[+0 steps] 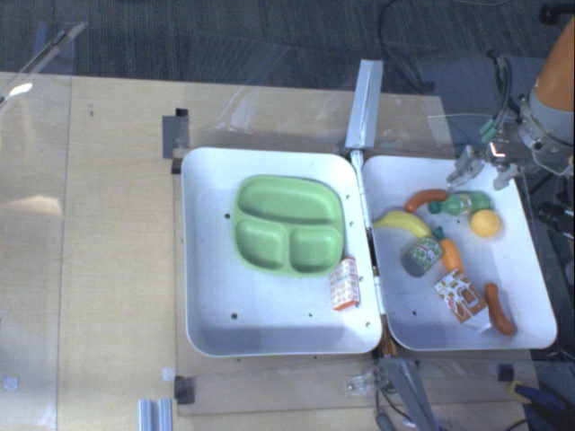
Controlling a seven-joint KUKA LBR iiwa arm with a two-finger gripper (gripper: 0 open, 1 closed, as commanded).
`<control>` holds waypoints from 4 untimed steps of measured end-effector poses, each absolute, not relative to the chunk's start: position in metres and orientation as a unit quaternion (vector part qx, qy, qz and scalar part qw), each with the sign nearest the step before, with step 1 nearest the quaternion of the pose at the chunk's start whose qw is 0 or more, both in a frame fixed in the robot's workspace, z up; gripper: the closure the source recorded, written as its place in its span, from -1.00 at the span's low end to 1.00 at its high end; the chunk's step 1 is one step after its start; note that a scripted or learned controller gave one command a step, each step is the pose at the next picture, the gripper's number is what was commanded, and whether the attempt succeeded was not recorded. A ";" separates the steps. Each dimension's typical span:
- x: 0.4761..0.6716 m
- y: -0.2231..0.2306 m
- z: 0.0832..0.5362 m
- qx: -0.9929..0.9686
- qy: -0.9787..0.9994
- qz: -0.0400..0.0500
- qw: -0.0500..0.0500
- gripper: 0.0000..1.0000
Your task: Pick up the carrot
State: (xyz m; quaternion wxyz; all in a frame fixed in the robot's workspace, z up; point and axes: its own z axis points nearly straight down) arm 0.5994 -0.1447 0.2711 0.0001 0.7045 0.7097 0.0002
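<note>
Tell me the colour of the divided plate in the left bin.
Light green; the divided plate shows best in the camera view.

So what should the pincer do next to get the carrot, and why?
Probably travel down-left and lower over the carrot. The pincer hovers at the right bin's top edge, while the carrot lies mid-bin beside the can.

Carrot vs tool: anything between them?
Yes. In the camera view, the green plastic bottle lies between the tool, at the right bin's top edge, and the small orange carrot. The yellow round fruit sits just right of that line.
</note>
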 end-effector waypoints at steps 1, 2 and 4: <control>0.627 -0.147 0.137 0.714 0.700 0.000 -0.001 -1.00; 0.630 -0.145 0.147 0.712 0.702 0.002 0.001 1.00; 0.670 -0.111 0.100 0.465 0.885 0.001 0.002 1.00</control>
